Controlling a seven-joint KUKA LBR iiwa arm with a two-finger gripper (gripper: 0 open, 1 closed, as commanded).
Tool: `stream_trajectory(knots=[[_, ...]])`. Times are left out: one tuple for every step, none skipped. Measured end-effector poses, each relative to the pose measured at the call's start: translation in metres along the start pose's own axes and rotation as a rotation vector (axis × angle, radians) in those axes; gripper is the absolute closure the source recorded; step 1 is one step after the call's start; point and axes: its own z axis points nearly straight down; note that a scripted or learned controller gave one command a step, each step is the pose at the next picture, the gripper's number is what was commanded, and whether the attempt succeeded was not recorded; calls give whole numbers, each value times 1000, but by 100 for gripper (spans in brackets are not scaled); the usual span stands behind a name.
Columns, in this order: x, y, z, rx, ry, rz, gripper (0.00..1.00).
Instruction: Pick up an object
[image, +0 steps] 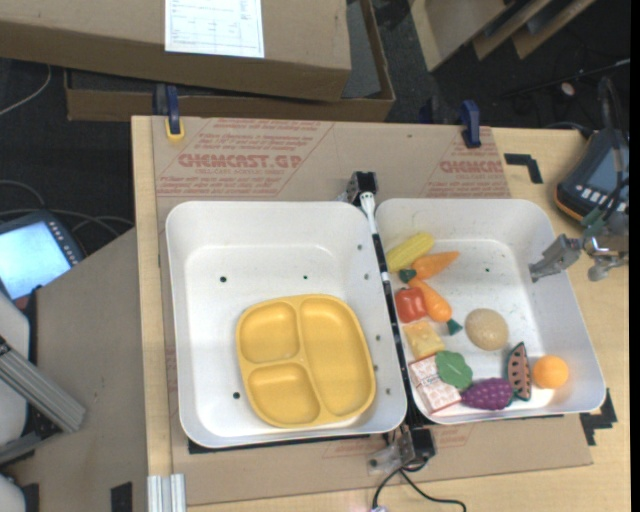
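The right bin (520, 215) holds several toy foods. A yellow corn cob (410, 249), an orange carrot (436, 265), a red pepper (409, 304) and a second carrot (434, 300) lie along its left side. A beige potato (486, 328) sits in the middle. Near the front lie a yellow block (423, 339), a green leafy piece (453, 369) on a white carton (430, 385), purple grapes (487, 394), a watermelon slice (518, 371) and an orange (550, 372). My gripper (553, 262) is at the bin's right rim, apart from all the toys and holding nothing that I can see.
The left bin (200, 250) holds a yellow divided plate (304, 358). A black clip (362, 185) sits at the back where the bins meet. Cardboard boxes stand behind the bench. A dark device (592, 182) is at the far right.
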Motion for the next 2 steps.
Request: stream_trajectory(knots=[[53, -25, 170, -1, 0, 0, 0], [90, 55, 181, -5, 1, -7, 0]])
